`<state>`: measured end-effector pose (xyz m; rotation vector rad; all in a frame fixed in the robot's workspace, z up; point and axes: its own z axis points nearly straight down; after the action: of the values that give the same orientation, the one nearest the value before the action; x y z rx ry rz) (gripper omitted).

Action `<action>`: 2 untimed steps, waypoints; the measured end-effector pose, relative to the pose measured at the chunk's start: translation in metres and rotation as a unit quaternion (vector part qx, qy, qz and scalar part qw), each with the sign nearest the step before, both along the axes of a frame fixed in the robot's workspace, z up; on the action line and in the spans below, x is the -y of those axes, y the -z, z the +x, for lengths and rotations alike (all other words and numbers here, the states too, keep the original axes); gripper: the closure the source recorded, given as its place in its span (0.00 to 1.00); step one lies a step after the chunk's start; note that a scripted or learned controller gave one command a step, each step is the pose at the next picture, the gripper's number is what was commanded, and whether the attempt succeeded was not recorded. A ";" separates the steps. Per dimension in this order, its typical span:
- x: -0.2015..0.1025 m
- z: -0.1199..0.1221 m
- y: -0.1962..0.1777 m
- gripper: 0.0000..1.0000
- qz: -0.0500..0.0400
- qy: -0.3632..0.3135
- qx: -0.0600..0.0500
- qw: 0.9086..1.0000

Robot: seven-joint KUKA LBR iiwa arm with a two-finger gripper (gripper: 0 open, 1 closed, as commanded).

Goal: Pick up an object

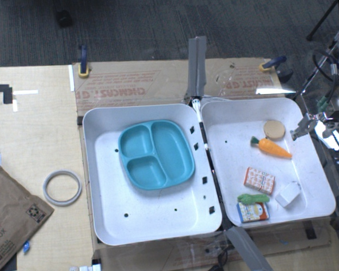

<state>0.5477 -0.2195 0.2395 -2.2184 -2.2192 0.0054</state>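
Observation:
The right bin (232,122) holds several small items. A tan round disc (274,129) lies at the back, touching an orange toy carrot (274,148). Nearer the front are a red-and-white snack box (259,180), a green soft piece (253,198) resting on a small printed carton (253,212), and a white block (287,194). A teal divided plate (156,154) sits in the left bin (106,222). My gripper (302,131) is at the right bin's right rim, just right of the disc and carrot and apart from them.
A grey tape ring (62,187) and a brown cardboard box (11,219) lie on the wooden bench to the left. A grey divider post (197,67) stands behind the bins' shared wall. Cables and hardware crowd the right side.

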 end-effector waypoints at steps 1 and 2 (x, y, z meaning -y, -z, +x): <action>-0.001 0.023 0.121 0.00 0.003 0.012 -0.002 1.000; -0.014 0.029 0.150 0.00 0.000 0.008 0.001 1.000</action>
<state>0.5768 -0.2055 0.0895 -2.2378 -2.2010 0.0039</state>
